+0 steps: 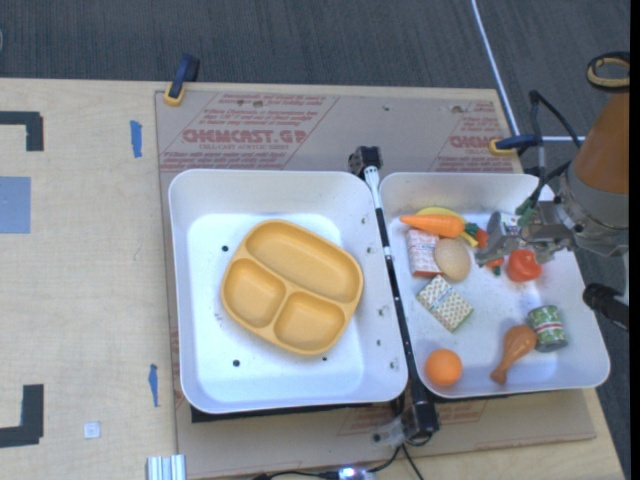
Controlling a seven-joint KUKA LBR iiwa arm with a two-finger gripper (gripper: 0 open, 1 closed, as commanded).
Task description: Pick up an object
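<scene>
The right bin holds several toy foods. An orange carrot lies across a yellow banana at the back left, with a beige egg-shaped piece and a small pink-labelled packet just in front. A patterned box sits mid-bin. An orange fruit, a brown drumstick and a green can lie along the front. My gripper is low in the bin's back right, right beside a red tomato and touching or nearly touching it.
The left bin carries a yellow three-compartment plate. A black divider runs between the bins. The arm's cables hang over the right bin's back right corner. A white rod slants across the floor behind.
</scene>
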